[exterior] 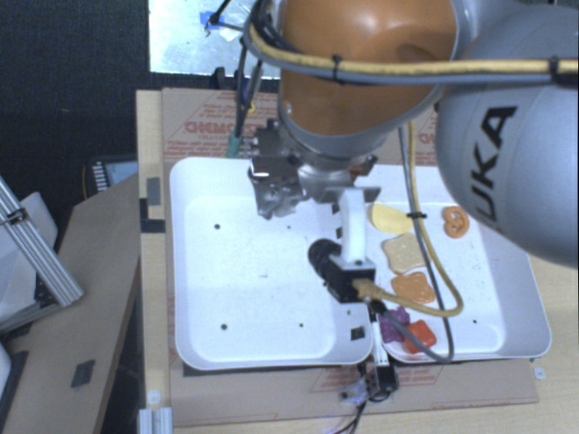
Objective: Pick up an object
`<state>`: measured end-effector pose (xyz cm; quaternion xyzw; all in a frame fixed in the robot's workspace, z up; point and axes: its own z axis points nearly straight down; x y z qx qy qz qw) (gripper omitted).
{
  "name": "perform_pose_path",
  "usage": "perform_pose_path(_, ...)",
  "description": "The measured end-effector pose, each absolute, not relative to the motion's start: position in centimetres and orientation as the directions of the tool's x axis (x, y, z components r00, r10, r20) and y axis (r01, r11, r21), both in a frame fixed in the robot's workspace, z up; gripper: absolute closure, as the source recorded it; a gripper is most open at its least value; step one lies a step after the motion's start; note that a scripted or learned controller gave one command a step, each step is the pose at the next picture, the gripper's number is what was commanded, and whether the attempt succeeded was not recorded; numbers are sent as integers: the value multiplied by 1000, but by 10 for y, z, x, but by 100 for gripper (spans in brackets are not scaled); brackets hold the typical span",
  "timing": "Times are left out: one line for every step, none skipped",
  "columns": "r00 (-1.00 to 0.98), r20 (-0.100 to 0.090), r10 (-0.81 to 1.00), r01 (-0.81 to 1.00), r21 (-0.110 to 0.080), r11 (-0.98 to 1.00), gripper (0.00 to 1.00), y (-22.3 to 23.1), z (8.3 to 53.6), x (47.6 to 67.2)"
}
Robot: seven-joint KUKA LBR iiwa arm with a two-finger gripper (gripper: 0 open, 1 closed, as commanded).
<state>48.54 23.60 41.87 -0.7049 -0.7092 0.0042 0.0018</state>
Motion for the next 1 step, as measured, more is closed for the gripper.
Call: perform_pose_path(-5,2,1000,1000,3,5,100,234,436,487)
